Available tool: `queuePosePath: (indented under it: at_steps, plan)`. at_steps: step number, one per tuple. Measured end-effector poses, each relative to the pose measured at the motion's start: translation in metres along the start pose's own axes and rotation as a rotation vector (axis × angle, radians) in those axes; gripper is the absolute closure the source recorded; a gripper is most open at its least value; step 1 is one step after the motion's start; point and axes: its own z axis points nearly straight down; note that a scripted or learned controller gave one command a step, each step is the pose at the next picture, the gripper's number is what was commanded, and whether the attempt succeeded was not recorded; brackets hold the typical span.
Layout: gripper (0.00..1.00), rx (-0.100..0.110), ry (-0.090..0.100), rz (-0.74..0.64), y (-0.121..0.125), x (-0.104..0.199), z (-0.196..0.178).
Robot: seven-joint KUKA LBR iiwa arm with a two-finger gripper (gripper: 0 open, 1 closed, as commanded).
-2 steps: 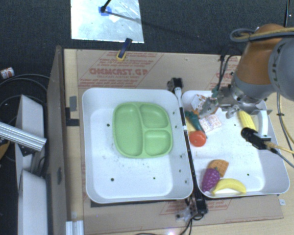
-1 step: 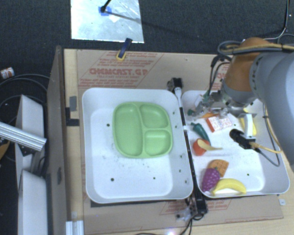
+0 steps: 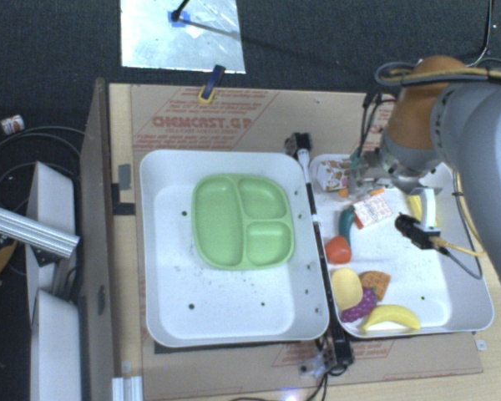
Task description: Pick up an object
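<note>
overhead, the grey arm leans in from the right and its gripper hangs over the far left corner of the right bin, just above a white printed packet and near a small red-and-white box. whether the gripper is released or clenched cannot be told, because the wrist covers it from this angle; nothing is seen held.

the packet, the likeliest target, looks light and thin, probably soft-sided and a little slick. it lies close to the bin's wall, so a hold across its narrow middle seems safer than one at an edge. the box beside it appears stiff and light, easy to pinch across its short sides.

nearer the camera lie toy foods: a green pepper, a red tomato, a purple bunch of grapes and a banana, all likely hard, smooth plastic. the round ones may roll or squirt out of a pinch, while the banana offers a slim middle. the left bin carries a green divided plate.

part of the packet is hidden under the gripper. a yellow piece beside the wrist is half covered and cannot be named, and the print on packet and box is too small to read.
</note>
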Motion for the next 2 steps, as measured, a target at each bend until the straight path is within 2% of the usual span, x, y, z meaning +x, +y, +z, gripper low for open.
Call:
queuePosePath:
  at_steps: [1,2]
  plan:
    - [0.00,0.002,0.000,0.000,0.000,0.000,0.001]
    - [0.00,-0.008,0.001,0.000,-0.024,0.001,0.011]
